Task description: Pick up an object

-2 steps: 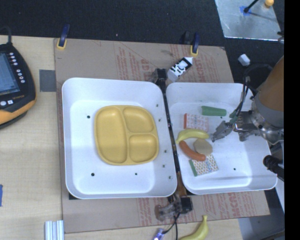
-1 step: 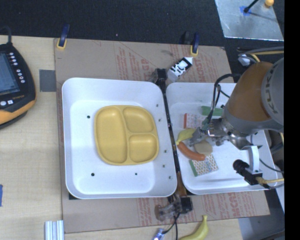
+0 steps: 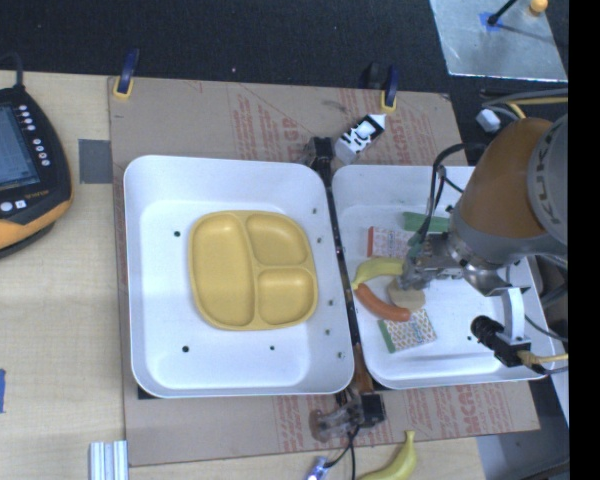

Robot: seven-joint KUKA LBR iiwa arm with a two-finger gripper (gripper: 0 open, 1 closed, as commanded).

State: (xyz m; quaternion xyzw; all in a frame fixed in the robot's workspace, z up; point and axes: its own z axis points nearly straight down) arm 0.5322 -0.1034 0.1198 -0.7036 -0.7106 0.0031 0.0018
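Gripper (image 3: pixel 412 286): lowered into right bin (image 3: pixel 450 368); finger spread cannot be told, nor any hold.
Sausage (image 3: pixel 382 306): orange-red, lying just beside the gripper, left of it, below the yellow banana (image 3: pixel 375 269).
Handling: judged light, smooth, rounded, apt to roll.
Grasp: best taken across its middle.
Left bin (image 3: pixel 150 268): yellow divided tray (image 3: pixel 252 268) inside.

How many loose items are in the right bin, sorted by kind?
Fruit-shaped toys: 1, yellow plastic banana
Sausage-shaped toys: 1, orange-red hot dog
Flat printed packets: 2, red-and-white packet, green-edged speckled packet
Total: 4
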